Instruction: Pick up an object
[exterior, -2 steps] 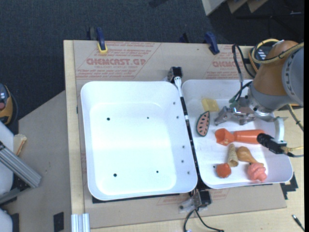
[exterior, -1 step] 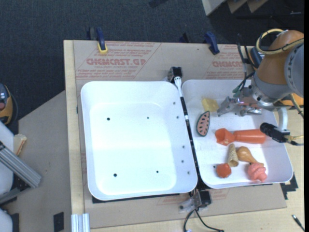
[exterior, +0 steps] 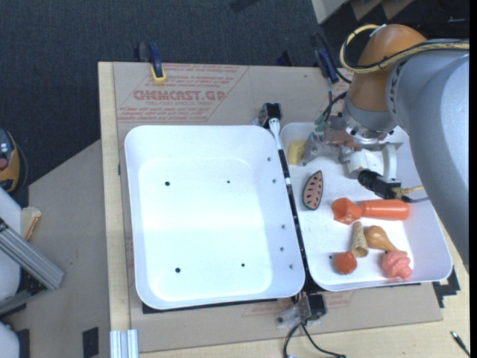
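Arm [exterior: 417, 88] reaches low over right bin [exterior: 425, 263]'s far corner; tool [exterior: 328, 144] state: cannot tell.

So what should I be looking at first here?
Probably the big grey arm with its orange band, reaching in from the right over the right white bin. That bin holds a cluster of small toys, among them a long orange carrot-shaped piece and a pink swirled piece.

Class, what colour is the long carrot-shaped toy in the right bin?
Orange, the carrot-shaped toy seen clearly in the camera view.
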You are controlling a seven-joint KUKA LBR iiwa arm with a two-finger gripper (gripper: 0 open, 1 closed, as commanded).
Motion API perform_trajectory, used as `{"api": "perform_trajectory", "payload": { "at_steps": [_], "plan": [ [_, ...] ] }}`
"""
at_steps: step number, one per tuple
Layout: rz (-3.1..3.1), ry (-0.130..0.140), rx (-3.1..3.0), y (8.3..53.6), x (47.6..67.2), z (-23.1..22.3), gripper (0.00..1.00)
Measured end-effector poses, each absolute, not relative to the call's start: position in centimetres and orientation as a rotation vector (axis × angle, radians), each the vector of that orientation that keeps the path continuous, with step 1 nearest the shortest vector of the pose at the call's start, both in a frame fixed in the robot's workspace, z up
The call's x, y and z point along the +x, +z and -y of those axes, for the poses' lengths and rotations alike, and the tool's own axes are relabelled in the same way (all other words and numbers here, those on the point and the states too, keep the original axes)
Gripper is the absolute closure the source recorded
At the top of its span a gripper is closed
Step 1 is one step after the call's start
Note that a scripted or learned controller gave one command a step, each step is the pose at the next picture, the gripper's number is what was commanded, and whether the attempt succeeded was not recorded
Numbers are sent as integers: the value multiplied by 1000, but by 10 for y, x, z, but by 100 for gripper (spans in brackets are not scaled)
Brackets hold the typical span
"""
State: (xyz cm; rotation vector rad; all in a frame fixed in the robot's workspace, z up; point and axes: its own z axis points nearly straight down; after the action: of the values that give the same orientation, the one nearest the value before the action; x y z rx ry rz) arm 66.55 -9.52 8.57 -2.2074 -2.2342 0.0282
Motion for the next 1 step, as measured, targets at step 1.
{"api": "perform_trajectory", "payload": {
  "at_steps": [1],
  "plan": [
    [2215, 5, -2220, 85, 610, 98, 0]
  ]
}}
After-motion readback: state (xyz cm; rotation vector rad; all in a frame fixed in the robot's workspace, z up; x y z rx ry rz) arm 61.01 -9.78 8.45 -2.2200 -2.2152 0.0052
